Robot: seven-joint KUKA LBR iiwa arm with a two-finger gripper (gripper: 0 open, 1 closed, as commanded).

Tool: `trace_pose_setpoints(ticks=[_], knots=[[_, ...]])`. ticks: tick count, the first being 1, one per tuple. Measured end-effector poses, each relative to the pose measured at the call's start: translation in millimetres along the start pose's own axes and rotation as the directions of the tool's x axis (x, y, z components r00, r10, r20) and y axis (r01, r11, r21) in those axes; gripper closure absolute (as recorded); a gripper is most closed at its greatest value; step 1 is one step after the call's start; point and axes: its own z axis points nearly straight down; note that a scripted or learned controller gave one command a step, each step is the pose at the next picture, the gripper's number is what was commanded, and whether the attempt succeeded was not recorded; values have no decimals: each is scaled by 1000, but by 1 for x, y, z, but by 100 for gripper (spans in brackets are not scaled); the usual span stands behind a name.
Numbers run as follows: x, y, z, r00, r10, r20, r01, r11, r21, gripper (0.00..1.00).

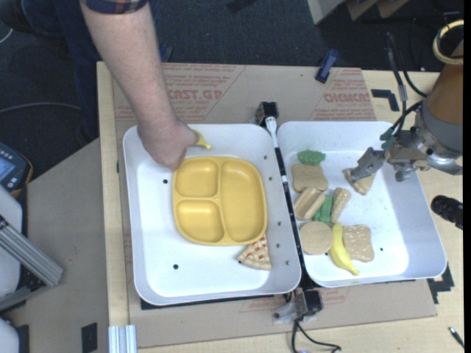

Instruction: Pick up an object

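My gripper [366, 169] hangs over the upper right part of the right bin [412, 219], its grey wrist coming in from the right edge. A small tan food piece [361, 186] lies directly under its tip; I cannot make out whether it is gripped. Left of it sit a green toy vegetable [311, 156], a tan bread piece [308, 176], two bread sticks [307, 199] with a green bean [324, 207] between them, a round cookie [317, 237], a yellow banana [340, 251] and a toast slice [360, 243].
A person's arm [140, 72] reaches into the left bin [147, 271], the hand [168, 145] on a small yellow item [201, 143]. A yellow divided plate [219, 199] and a pizza slice [255, 255] lie there. Cables run near the right bin's far corner.
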Motion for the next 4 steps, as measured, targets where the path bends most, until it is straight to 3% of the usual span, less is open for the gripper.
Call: trace_pose_setpoints(ticks=[1,2,3,4], knots=[[21,-60,48,1000,1,-3,-1,1000,9,0],[20,-56,35,1000,2,2,-2,1000,-5,100],[103,-55,-17,1000,-11,-2,11,1000,-8,100],[180,-59,66,1000,-8,-3,8,1000,10,100]])
